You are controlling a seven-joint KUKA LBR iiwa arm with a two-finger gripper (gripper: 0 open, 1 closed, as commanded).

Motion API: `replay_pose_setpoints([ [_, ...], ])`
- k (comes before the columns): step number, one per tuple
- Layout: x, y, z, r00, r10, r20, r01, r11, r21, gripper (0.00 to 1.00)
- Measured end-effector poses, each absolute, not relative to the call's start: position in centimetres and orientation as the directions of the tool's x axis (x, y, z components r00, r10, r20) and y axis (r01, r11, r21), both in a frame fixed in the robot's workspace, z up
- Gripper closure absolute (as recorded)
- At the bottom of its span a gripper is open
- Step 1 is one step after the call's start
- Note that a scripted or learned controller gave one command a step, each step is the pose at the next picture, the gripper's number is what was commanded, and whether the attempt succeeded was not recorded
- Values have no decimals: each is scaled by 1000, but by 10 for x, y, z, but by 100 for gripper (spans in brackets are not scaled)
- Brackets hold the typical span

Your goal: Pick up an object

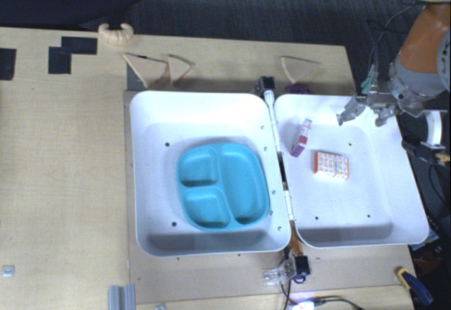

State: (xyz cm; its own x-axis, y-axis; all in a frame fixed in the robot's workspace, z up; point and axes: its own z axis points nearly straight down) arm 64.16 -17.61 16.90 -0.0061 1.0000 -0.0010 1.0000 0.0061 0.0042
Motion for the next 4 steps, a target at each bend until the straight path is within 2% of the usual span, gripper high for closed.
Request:
replay_pose_setpoints([
  [1,586,-186,91,-3,1000,-2,1000,3,15,0],
  [2,588,-185,102,-6,1000,-2,1000,6,20,100],
  [3,557,-163,173,-5,1000,-1,1000,5,4,100],
  [4,488,-139,190,-2,1000,0,1000,2,2,100],
])
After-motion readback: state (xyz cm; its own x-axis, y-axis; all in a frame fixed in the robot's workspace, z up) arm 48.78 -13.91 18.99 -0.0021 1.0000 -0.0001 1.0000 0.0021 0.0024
